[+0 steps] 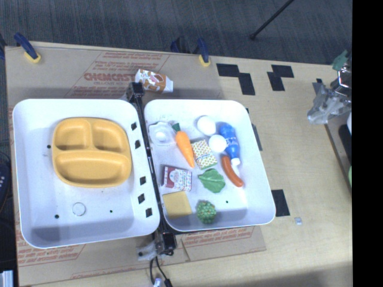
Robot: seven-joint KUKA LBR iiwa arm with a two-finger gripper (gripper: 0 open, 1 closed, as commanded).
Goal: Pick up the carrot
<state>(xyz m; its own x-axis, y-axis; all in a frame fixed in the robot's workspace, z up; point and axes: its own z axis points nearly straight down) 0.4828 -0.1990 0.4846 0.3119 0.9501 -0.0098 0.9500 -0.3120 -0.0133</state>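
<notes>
- Carrot, orange and tapered with a green tip (185, 147): lies in the right white bin (258, 184), far left of the pincer.
- Pincer, grey metal (326, 105): hangs at the right edge above the tabletop (299, 160); partly cut off, so how it stands cannot be told.
- Long axis: green tip up-left, point down-right.
- Neighbours: patterned packet (204, 153) just beside the carrot; orange sausage (232, 170) nearer the pincer, easily confused.

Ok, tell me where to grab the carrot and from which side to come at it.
Grip the carrot across its thick upper half, just below the green top, coming straight down from above. It lies flat in the right bin, its tip pointing toward the near edge. Set the fingers across its width: the patterned packet crowds its right side, so the fatter end probably leaves more room.
</notes>
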